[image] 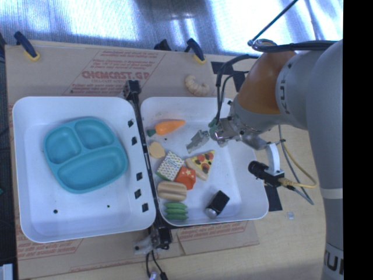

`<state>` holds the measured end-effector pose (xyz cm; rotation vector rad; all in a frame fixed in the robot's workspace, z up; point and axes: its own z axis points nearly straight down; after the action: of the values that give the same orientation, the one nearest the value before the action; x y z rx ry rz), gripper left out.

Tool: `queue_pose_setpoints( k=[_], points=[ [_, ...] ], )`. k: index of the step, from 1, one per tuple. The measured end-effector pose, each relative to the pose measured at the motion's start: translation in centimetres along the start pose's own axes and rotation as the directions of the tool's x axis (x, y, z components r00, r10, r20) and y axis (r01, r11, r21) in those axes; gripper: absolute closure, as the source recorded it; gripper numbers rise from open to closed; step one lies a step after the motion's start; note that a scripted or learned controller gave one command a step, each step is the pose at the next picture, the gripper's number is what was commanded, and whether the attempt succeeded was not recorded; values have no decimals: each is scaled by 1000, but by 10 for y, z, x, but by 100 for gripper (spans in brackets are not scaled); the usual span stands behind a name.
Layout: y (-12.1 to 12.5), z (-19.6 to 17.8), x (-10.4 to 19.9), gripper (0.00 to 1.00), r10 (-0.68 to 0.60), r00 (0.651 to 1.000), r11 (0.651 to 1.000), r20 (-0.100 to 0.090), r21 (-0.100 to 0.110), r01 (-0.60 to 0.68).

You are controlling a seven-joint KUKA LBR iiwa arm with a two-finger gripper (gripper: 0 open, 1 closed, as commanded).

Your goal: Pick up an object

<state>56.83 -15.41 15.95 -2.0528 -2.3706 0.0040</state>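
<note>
Right bin (247, 212), near to far: black block (217, 203), pizza slice (201, 164), carrot (169, 126). Gripper (196, 141) hangs just above the pizza slice, fingers apart, nothing between them. Slice looks light, rigid plastic; pinch across the crust edge.

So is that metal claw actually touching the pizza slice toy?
Apart. In the camera view, white bin floor shows between the gripper and the pizza slice just below it.

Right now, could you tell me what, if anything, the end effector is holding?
Nothing: the end effector hangs open above the right bin, beside the pizza slice.
</note>
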Motion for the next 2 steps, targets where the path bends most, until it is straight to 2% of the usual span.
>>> queue_pose_setpoints(
  k=[1, 2],
  points=[
    [49, 68, 47, 0, -87, 996, 996, 1, -1, 87],
    [48, -33, 141, 0, -129, 992, 992, 2, -4, 129]
  ],
)
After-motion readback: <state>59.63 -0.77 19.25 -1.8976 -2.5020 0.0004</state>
